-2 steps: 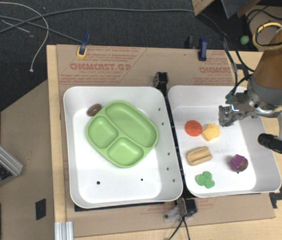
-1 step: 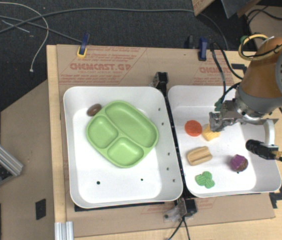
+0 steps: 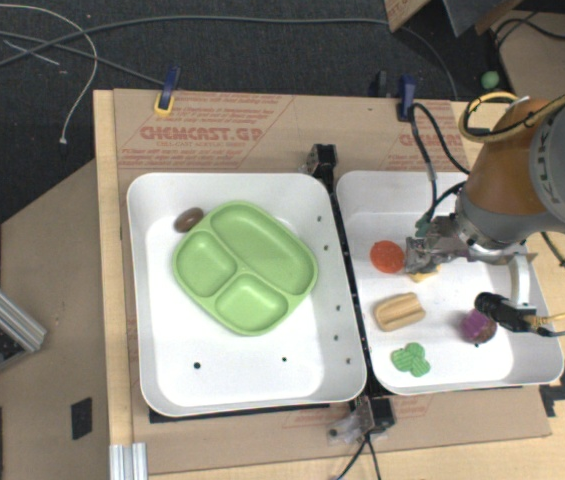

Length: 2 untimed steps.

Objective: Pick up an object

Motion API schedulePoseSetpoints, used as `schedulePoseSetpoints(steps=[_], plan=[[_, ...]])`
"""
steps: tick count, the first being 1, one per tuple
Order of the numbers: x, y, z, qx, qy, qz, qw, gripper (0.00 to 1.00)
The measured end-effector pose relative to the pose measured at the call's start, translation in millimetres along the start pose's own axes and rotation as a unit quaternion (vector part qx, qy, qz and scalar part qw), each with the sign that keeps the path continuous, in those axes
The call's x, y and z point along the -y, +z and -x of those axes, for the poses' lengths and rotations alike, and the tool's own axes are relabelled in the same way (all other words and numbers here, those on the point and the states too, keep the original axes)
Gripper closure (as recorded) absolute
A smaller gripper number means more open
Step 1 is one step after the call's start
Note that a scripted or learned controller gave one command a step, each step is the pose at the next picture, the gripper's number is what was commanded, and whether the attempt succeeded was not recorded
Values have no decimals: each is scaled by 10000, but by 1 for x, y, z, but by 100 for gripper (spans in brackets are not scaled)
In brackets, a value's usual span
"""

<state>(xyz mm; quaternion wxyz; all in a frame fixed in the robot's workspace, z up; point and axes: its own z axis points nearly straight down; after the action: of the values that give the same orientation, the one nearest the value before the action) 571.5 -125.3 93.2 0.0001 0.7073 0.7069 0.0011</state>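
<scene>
My gripper (image 3: 423,259) hangs low over the right bin (image 3: 442,193), at its middle. Just to its left, close to touching it, lies a round red-orange object (image 3: 387,256). A tan bread-like piece (image 3: 399,311) lies below the gripper. Nearer the front edge rests a green leafy item (image 3: 410,359). A purple object (image 3: 477,326) sits to the lower right, beside a black part of the arm. A small yellowish bit (image 3: 424,276) shows right under the gripper.
The left bin (image 3: 162,358) holds a green divided plate (image 3: 245,266) and a small brown object (image 3: 190,219) at the plate's upper left. The arm's grey and orange body (image 3: 522,183) covers the right bin's far right side. Cables run along the bench's right edge.
</scene>
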Motion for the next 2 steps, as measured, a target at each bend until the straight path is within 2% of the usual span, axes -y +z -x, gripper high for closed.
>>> schedulePoseSetpoints(steps=[1,2], plan=[[-3,-15,0,9,0,53,10000,100],[-4,-60,-4,11,-12,15,10000,100]])
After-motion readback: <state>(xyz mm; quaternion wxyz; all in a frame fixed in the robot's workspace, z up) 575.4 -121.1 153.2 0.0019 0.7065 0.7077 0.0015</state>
